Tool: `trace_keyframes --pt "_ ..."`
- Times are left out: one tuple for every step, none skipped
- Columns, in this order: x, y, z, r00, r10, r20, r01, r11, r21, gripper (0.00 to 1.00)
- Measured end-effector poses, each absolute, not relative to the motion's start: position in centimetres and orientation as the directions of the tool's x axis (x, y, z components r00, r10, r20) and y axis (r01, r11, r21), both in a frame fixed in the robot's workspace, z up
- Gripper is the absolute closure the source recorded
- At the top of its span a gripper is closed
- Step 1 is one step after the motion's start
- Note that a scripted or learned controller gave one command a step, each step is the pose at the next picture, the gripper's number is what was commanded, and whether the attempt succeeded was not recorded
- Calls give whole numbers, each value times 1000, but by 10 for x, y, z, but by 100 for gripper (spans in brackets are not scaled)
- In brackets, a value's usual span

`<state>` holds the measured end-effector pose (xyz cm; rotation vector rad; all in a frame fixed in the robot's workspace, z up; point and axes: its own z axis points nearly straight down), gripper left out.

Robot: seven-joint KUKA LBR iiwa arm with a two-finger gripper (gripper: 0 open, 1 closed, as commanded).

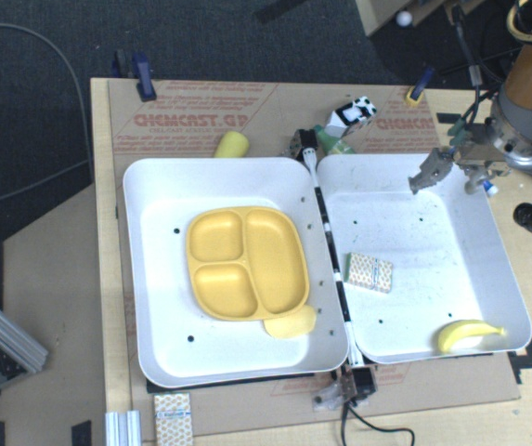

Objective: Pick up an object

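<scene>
In the left bin lies a yellow divided plate, with a pale yellow piece poking out from under its near right corner. The right bin holds a small patterned packet near its left wall and a yellow banana in its near right corner. My gripper hangs over the far right part of the right bin, well away from the packet and the banana. One grey finger points down to the left, with nothing seen between the fingers.
On the cardboard behind the bins sit a yellow cylinder and a black-and-white toy. Blue clamps hold the board's far edge. A patterned packet lies in front of the left bin.
</scene>
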<state>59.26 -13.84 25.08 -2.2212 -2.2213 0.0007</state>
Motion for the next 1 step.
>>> trace_keyframes --pt "568 -132 85 0 1000 0 1000 0 0 0"
